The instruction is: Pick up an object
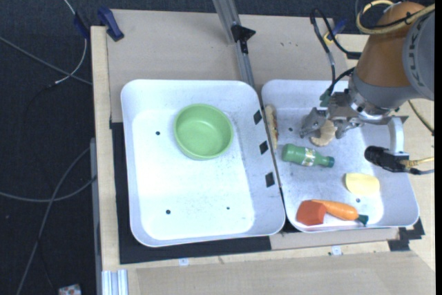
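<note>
Two white bins lie side by side. The left bin (138,169) holds a green bowl (203,130). In the right bin (407,207), the gripper (322,128) closes its fingers on a small beige object (323,134), near a green bottle (307,156), a yellow piece (362,184) and a carrot (336,210).

I see two glossy white plastic bins (138,148) on my matt wooden bench (179,45); a smooth green plastic bowl (203,130) sits in one.
</note>
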Controlling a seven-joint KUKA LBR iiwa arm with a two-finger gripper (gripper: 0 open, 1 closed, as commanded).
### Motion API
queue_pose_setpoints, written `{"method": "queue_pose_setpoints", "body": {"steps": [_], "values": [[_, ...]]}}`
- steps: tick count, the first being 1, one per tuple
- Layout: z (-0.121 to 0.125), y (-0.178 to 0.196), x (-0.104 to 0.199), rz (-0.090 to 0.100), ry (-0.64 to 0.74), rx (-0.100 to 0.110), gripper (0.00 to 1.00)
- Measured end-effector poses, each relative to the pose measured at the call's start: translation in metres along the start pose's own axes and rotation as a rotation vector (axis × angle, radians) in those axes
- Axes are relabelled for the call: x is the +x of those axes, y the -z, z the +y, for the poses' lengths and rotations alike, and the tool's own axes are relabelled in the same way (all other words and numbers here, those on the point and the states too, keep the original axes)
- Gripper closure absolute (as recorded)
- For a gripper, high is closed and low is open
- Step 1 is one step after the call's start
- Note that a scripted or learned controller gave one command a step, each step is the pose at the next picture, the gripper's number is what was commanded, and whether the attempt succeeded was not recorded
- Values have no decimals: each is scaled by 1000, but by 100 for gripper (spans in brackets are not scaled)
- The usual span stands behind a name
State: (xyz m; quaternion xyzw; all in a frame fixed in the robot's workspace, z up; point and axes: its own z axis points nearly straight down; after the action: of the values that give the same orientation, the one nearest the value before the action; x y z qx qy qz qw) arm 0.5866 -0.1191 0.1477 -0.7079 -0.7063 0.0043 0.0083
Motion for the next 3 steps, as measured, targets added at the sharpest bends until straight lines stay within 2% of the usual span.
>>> {"method": "queue_pose_setpoints", "body": {"steps": [1,2,3], "values": [[2,-48,-1,-5,-1,-11,0],[2,-37,1,0,0,-12,100],[-5,24,-3,-5,0,-25,100]]}}
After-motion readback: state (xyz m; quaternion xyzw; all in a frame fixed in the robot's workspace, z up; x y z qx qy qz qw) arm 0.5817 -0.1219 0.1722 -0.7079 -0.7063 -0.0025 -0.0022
